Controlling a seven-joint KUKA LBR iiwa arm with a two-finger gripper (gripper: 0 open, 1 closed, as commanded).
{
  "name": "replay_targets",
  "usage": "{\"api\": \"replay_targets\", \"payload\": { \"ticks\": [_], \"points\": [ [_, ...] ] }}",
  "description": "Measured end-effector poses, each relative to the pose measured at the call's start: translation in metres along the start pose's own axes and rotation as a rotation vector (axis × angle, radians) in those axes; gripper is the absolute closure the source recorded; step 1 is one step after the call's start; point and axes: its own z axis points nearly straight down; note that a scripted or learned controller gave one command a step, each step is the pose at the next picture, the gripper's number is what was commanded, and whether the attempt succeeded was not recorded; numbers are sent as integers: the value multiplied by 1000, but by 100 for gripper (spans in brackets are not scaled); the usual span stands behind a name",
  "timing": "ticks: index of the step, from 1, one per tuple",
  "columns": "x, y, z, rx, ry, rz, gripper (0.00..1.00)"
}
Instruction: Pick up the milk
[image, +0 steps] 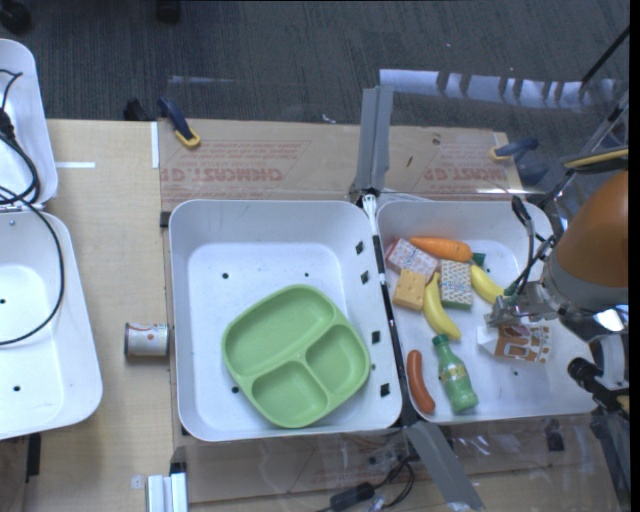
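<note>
The milk (522, 343), a small white carton with orange print, is seen lying flat near the right bin's (575, 405) right wall. The gripper (508, 312) is set at its upper left edge; whether anything is clamped cannot be told. A slip is likely (flat carton, edge contact). Two bananas (440, 311) and a green bottle (455, 374) lie just beside it, crowding that side

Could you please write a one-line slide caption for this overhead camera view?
KUKA arm's claw poised over the milk carton in the right bin; green divided plate in the left bin.
</note>
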Motion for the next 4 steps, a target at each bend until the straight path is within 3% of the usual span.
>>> {"api": "replay_targets", "payload": {
  "ticks": [1, 2, 3, 4],
  "points": [
    [8, -16, 20, 53, 22, -1, 0],
    [-49, -38, -12, 55, 27, 119, 0],
    [-34, -37, 16, 42, 18, -5, 0],
    [-35, -36, 8, 43, 17, -2, 100]
  ]
}}
